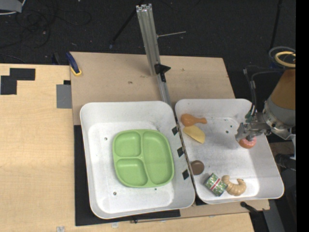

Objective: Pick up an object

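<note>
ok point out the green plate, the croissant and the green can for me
green plate [143,158], camera view, centre where its dividers meet
croissant [234,186], camera view, middle of its curved body
green can [215,184], camera view, its side label

Bench with two white bins

The brown bench [193,79] bears the left bin [96,178] and right bin [260,178] side by side, touching, near its front edge.

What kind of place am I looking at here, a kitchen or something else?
Probably a robotics lab, not a kitchen: a robot arm reaches over two white bins on a bench, the food looks like toys, and cables trail across the dark floor.
</note>
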Controlling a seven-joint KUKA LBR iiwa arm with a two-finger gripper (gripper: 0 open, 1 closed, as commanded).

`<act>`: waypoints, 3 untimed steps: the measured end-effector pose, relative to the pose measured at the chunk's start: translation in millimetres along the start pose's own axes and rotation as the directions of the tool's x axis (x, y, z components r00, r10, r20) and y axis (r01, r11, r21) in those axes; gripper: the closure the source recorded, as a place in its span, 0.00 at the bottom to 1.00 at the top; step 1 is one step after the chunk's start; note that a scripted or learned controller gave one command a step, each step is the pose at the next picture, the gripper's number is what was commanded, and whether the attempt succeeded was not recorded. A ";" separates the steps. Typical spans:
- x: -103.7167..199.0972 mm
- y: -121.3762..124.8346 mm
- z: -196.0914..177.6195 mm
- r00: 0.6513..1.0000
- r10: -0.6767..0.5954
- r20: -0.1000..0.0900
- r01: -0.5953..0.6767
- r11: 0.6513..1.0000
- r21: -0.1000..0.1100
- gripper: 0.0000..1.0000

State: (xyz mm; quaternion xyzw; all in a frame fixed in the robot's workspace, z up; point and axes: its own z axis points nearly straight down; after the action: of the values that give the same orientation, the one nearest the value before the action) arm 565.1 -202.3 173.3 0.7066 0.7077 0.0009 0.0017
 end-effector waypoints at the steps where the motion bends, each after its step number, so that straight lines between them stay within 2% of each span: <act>1: -5.9 9.2 -57.6 1.000 0.000 0.001 0.000 1.000 -0.001 1.00; 2: 2.8 10.5 -115.7 1.000 -0.001 0.001 0.001 1.000 -0.001 1.00; 3: 48.4 11.5 -110.3 1.000 -0.003 -0.003 0.003 1.000 0.006 1.00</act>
State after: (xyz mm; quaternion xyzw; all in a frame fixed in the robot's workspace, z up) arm 576.1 -153.9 283.6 0.7057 0.7085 -0.0001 -0.0016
